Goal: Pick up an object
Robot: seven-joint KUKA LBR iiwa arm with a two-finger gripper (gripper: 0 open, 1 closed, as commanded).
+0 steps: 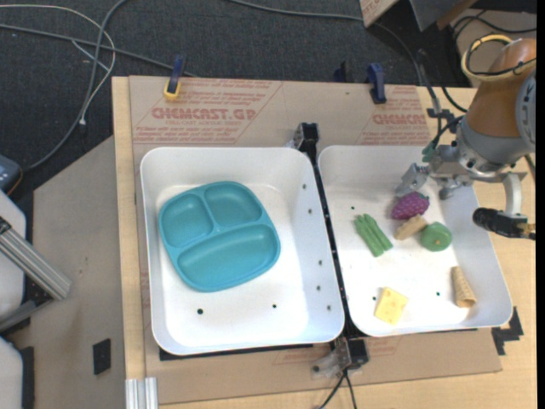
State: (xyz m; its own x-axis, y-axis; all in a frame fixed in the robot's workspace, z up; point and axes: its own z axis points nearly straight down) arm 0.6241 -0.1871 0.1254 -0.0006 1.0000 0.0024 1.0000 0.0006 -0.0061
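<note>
My gripper (430,183) hangs over the back of the right bin (341,177), just behind a purple grape bunch (410,204). Its fingers (414,177) stand apart, and nothing shows between them. A beige piece (410,227) lies against the grapes' front side, with a round green fruit (437,237) to its right. Green stalks (372,233) lie left of those. A yellow cheese wedge (391,305) and a tan cone (463,286) sit near the front of the same bin.
The left bin (162,296) holds a teal divided plate (220,233). A black clamp (306,135) sits where the bins meet at the back. Blue clamps (176,75) (375,82) grip the cardboard's far edge. The arm's orange band (498,88) rises at the right.
</note>
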